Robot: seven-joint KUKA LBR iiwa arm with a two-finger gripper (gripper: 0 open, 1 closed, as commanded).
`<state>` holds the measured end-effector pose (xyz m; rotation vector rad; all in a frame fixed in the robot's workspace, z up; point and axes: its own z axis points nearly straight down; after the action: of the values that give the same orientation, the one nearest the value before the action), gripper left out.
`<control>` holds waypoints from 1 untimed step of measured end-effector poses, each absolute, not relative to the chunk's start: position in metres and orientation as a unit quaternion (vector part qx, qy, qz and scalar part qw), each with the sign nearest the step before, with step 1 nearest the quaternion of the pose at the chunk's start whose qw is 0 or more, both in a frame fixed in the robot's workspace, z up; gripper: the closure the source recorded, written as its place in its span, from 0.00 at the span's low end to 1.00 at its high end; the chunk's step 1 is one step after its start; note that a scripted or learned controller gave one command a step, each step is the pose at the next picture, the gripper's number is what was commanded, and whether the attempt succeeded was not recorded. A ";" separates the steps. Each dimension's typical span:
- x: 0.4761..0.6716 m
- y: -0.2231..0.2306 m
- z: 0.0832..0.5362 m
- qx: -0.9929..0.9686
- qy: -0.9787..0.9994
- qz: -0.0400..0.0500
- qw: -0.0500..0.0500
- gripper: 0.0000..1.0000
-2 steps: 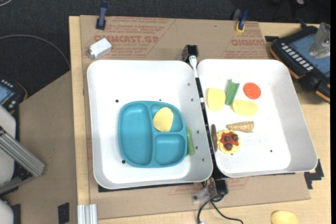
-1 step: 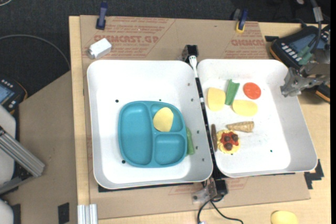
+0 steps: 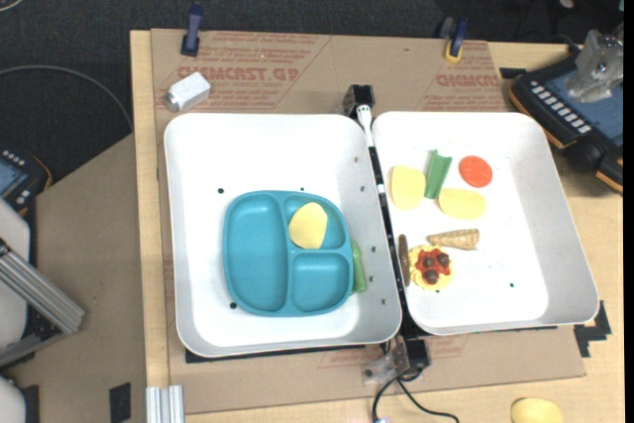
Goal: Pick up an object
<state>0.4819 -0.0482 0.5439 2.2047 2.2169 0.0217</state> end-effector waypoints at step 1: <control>0.478 -0.061 0.409 0.708 0.706 -0.004 -0.005 1.00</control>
<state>0.4784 -0.0613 0.4093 2.2317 2.2244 -0.0129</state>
